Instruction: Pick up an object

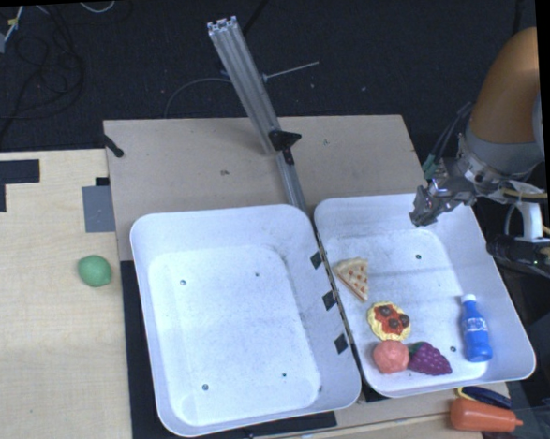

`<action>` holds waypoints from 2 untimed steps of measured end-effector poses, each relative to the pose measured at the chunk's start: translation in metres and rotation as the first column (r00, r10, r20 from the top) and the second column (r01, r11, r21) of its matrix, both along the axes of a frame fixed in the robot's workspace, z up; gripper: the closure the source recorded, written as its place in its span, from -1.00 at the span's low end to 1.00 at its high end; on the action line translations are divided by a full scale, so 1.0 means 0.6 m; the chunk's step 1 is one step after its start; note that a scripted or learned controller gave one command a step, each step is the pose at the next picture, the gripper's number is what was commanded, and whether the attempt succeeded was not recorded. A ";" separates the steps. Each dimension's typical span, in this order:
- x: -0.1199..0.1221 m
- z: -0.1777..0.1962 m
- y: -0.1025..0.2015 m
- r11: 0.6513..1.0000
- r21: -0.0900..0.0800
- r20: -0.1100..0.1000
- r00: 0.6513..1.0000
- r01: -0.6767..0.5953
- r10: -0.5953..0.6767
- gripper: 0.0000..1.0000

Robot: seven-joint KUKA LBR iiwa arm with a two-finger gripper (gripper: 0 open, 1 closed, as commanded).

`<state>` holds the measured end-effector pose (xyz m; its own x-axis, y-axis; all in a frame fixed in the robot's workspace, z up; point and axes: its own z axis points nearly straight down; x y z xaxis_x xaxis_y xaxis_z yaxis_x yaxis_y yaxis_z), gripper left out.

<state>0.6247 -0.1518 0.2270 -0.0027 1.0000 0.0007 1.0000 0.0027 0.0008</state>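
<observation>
The right bin (402, 224) holds several toy items: a pizza slice (354, 279), a round yellow piece with red dots (390, 320), a pinkish red ball (390, 357), a bunch of purple grapes (429, 359) and a blue bottle (473, 328). My gripper (425, 211) hangs over the far right part of that bin, well above and behind the items, pointing down to the left. Nothing shows between its tips.
The left bin (228, 320) lies beside the right one. A green ball (94, 271) rests on the wooden bench at the left. An orange toy (481, 416) lies outside the right bin's near corner. A metal rail (251, 84) slants behind the bins.
</observation>
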 end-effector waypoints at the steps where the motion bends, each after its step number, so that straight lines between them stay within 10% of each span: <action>1: -0.019 -0.016 0.089 1.000 0.001 -0.002 1.000 -0.001 0.001 1.00; 2: -0.028 -0.004 0.182 1.000 0.001 -0.001 1.000 -0.001 0.001 1.00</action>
<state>0.6079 -0.0429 0.2244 -0.0036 1.0000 0.0012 1.0000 0.0036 0.0002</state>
